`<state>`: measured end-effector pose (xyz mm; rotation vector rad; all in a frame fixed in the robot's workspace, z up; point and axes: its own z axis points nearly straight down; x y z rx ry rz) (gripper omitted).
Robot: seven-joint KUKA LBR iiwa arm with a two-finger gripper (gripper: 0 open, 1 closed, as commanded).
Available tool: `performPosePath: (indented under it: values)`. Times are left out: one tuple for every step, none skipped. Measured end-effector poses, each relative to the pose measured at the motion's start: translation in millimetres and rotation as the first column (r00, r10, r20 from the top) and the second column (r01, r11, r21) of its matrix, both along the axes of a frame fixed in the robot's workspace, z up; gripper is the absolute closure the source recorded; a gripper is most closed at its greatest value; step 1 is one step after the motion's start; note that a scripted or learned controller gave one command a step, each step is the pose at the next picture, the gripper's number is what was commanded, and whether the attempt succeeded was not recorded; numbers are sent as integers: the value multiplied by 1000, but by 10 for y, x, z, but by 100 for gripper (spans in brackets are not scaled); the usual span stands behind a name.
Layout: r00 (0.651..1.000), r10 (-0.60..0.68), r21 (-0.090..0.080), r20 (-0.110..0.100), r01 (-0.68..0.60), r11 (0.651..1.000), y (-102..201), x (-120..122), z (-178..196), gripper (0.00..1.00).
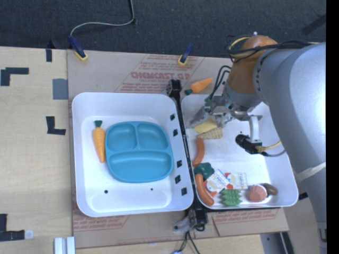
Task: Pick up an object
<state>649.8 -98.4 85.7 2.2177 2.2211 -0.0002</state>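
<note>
Arm: the grey arm (296,94) comes in from the right, its orange band (246,70) hanging over the far end of the right bin (280,192).
Pincer: the pincer (212,115) sits low in the right bin, just above a pale yellow piece (206,126) and a tan bristly piece (213,135). I cannot tell its state from where I stand.
Likely target: the yellow piece, touching or just under the pincer tip; I cannot tell whether it is gripped.
Other things in the right bin: a sausage (199,151) just nearer than the yellow piece, then a cluster at the near end with a green leafy toy (231,197), a printed packet (218,182) and a pinkish round item (258,193).
Loose carrot: a small carrot (201,84) lies on the surface just beyond the right bin's far rim.
Left bin: the left bin (87,194) holds 1 blue divided plate (140,151) with a carrot (99,141) just beside it.
Progress: by my reckoning the reach is done, the pincer is down at the objects; a secure grip and the lift are left, nothing looks raised yet.
</note>
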Motion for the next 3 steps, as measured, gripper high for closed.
performPosePath:
  values:
    - [1000, 0, 0, 1, 0, 1000, -50, -90, 3, 0]
    - [1000, 0, 1, 0, 0, 1000, 52, 191, -5, 0]
    - [1000, -1, 0, 0, 1, 1000, -84, 46, 1, 0]
